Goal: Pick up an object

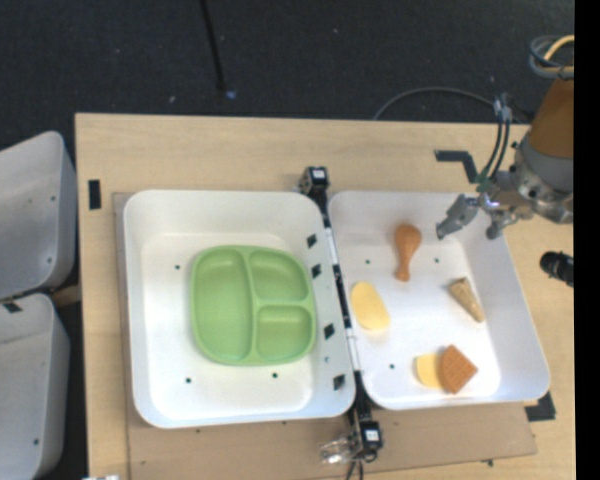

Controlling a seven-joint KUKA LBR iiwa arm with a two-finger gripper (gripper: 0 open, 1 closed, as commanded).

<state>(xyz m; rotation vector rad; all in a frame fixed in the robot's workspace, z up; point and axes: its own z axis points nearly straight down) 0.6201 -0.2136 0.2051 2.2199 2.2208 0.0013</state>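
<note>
Wooden counter (210, 153) bearing two shallow white bins side by side; left bin (150, 268), right bin (510, 328); joined along the middle by a row of black clips.

Left bin: green divided plate (252, 305) lying flat near the middle, three compartments visible.

Right bin: toy chicken drumstick (406, 250) toward the upper middle, thick end up, thin end pointing down; pale yellow oval piece (370, 307) near the left wall, just beside the clip row; tan wedge-shaped piece (468, 299) toward the right wall, well apart from the drumstick; orange-brown square piece (457, 368) near the lower edge, touching and partly overlapping a small yellow piece (427, 370) on its left.

Arm entering from the right; orange band (554, 118) above the wrist; jaws (472, 219) poised over the upper right corner of the right bin, right of and slightly above the drumstick, apart from it; spread apart, one grey finger (452, 221) angled down-left; nothing between them.

Black cable (420, 95) looping across the counter above the right bin.
</note>
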